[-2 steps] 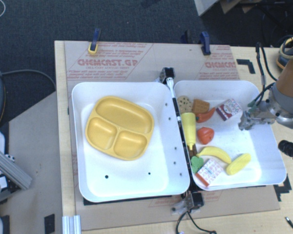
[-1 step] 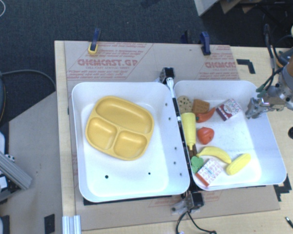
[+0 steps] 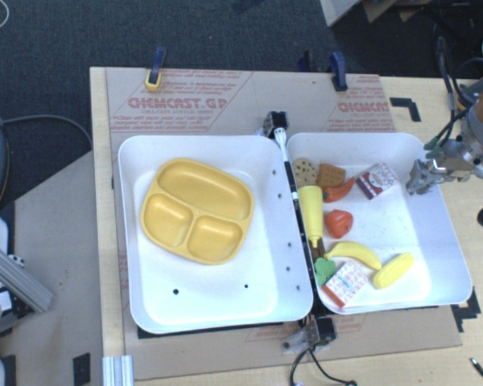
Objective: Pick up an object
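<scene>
The right bin (image 3: 435,240) holds several toy foods. Among them are a small red-and-white box (image 3: 376,180), a cookie (image 3: 305,168), a brown cracker (image 3: 332,174), a red pepper (image 3: 343,190), a tall yellow bottle shape (image 3: 311,211), a red tomato (image 3: 339,223), a banana (image 3: 354,252), a yellow lemon (image 3: 393,270), a white-and-red carton (image 3: 346,283) and a green piece (image 3: 325,268). My gripper (image 3: 419,179) hangs over the bin's right side, just right of the small box. I see nothing held in it.
A yellow divided plate (image 3: 197,210) lies in the left bin (image 3: 137,280). A black-and-white divider strip (image 3: 288,191) runs between the bins. Blue and yellow clamps (image 3: 154,69) sit at the board's far edge.
</scene>
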`<state>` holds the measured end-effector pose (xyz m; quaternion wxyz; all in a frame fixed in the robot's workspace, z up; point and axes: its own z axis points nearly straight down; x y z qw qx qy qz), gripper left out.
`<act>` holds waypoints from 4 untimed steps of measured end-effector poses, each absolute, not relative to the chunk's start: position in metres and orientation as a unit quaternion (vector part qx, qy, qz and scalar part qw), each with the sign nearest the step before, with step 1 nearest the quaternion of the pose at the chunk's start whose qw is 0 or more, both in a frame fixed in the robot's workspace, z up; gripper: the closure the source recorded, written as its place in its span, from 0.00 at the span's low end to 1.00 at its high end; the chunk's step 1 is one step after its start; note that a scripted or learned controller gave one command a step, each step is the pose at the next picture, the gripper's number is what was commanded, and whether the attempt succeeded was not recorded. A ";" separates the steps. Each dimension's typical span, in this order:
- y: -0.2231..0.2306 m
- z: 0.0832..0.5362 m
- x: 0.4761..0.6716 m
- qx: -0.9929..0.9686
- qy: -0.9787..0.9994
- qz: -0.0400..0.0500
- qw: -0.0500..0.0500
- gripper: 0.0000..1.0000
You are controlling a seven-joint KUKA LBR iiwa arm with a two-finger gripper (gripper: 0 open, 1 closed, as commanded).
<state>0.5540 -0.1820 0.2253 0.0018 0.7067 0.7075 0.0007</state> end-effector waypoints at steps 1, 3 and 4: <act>-0.118 0.227 0.567 0.705 0.710 0.001 0.000 1.00; -0.001 0.228 0.583 0.705 0.710 0.001 0.000 1.00; 0.028 0.224 0.604 0.706 0.709 0.001 0.001 1.00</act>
